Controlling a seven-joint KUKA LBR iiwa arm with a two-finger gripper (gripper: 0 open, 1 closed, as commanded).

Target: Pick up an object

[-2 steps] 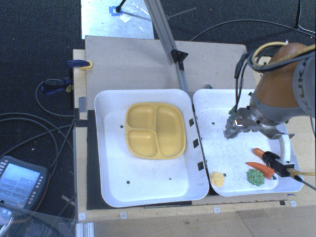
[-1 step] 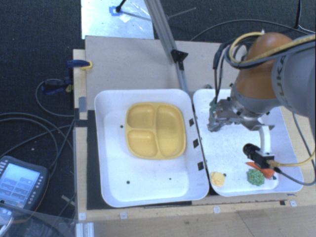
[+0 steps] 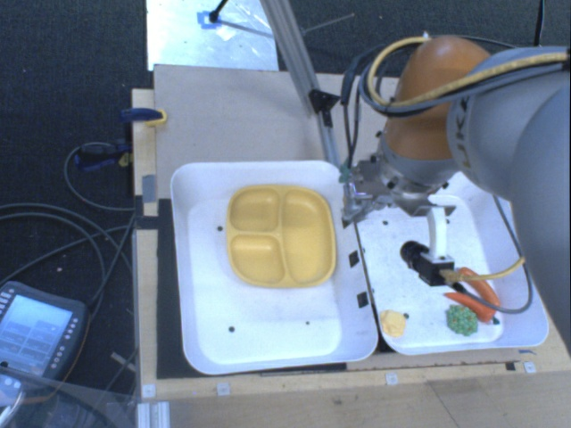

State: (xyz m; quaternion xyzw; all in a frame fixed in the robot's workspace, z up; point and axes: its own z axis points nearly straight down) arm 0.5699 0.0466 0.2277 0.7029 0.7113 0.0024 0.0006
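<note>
My gripper hangs over the far left corner of the right bin, close to the wall shared with the left bin. Under it I see nothing but white bin floor. An orange carrot lies at the near right of the right bin. A green broccoli piece sits just in front of the carrot. Near the front left corner of that bin rests a small pale yellow lump. All three lie well to the near side of the gripper.
A yellow divided plate lies in the left bin, just left of the gripper. A grey pole slants down from the top toward the bins' far edge. Cables and a handheld pendant lie off the bench at left.
</note>
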